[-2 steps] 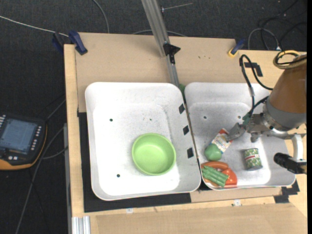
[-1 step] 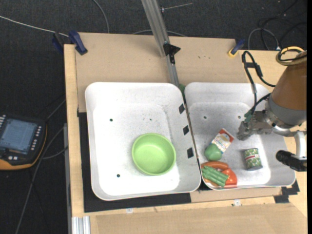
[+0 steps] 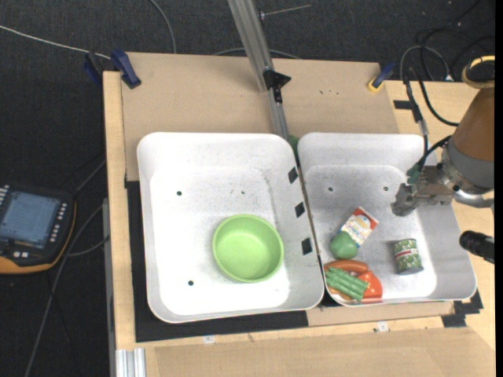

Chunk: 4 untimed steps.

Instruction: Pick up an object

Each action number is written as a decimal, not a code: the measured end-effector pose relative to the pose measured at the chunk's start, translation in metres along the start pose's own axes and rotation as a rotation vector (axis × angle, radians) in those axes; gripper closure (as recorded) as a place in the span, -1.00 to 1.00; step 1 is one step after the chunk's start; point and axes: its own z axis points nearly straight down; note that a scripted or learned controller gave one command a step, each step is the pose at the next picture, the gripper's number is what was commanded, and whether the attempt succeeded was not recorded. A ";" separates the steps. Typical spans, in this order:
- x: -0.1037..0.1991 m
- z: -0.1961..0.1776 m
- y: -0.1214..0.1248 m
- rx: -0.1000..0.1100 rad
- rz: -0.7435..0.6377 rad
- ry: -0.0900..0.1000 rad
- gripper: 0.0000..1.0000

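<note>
Can: small green tin [image 3: 406, 256] in the right bin [image 3: 377, 149], near its right wall and towards the near edge; closest item to the gripper, so the likeliest pick.
Can axis: looks to lie on its side, long axis running roughly from far to near in the view, label up; which end is the lid is too small to tell.
Pouch: white and red packet [image 3: 358, 228] to the can's left, long axis tilted, upper end pointing to the far right, lower end touching a green ball [image 3: 343, 247].
Tray: small dish of red and green vegetables [image 3: 354, 283] at the near edge, just beside the ball.
Bowl: green bowl [image 3: 248, 247] in the left bin [image 3: 165, 163], well apart from all this.
Gripper: gripper [image 3: 405, 200] hangs over the right bin, above and beyond the can, with nothing seen between its fingers; whether they are spread or pressed together I cannot tell.
Risk, roll: jaws closing along the can's curved side could squirt it away.
Risk, wall: the can sits near the bin wall, so one finger may strike the rim.
Risk, aim: coming down where it hangs now, it would likely land on bare floor.
</note>
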 end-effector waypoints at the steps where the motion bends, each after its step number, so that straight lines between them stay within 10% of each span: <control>1: 0.000 -0.053 0.001 -0.002 0.000 0.000 1.00; 4: 0.162 -0.060 0.015 0.003 -0.004 0.002 1.00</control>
